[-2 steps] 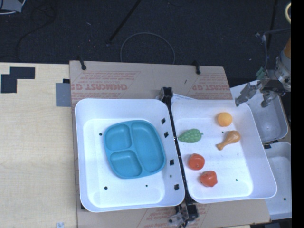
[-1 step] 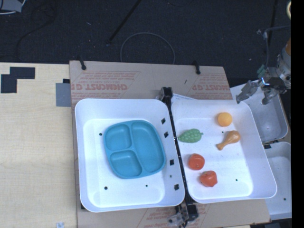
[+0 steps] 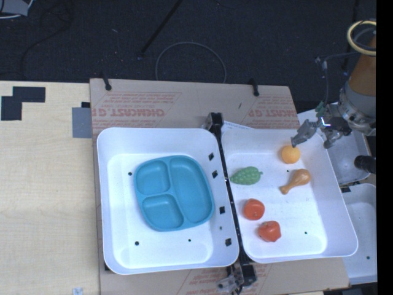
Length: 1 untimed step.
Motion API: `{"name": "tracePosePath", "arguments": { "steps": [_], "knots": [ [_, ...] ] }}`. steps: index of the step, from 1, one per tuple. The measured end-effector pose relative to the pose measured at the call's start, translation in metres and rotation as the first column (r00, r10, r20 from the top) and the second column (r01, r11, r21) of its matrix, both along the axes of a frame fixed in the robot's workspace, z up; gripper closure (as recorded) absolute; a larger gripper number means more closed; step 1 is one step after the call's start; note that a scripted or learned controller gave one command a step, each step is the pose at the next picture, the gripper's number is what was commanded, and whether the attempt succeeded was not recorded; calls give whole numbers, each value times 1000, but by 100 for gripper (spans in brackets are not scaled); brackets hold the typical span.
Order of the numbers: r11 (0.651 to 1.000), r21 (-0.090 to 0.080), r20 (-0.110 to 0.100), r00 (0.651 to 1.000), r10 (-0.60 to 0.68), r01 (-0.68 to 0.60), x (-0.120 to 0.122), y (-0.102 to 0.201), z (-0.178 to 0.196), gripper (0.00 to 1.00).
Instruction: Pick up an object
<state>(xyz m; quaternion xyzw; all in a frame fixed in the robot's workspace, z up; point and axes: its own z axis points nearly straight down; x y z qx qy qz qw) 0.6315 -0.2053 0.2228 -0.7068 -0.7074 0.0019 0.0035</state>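
Note:
The right bin (image 3: 331,226) holds several toy foods: an orange ball (image 3: 290,154), a tan drumstick (image 3: 296,180), a green bumpy piece (image 3: 246,176), a red tomato (image 3: 253,209) and a second red piece (image 3: 269,230). My gripper (image 3: 318,136) hangs over the bin's far right corner, just above and right of the orange ball. Its two fingers are spread apart with nothing between them. The left finger's tip sits close to the ball's top edge.
The left bin (image 3: 116,238) holds a blue divided plate (image 3: 174,192). A black hinge strip (image 3: 224,195) runs between the bins. Brown cardboard (image 3: 166,106) lies under both, and white equipment (image 3: 362,165) stands to the right.

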Motion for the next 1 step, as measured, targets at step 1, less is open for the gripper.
{"name": "tracePosePath", "arguments": {
  "steps": [1],
  "knots": [
    [1000, -1, 1, 1000, 3, -3, 8, -1, -50, 0]
  ]
}}
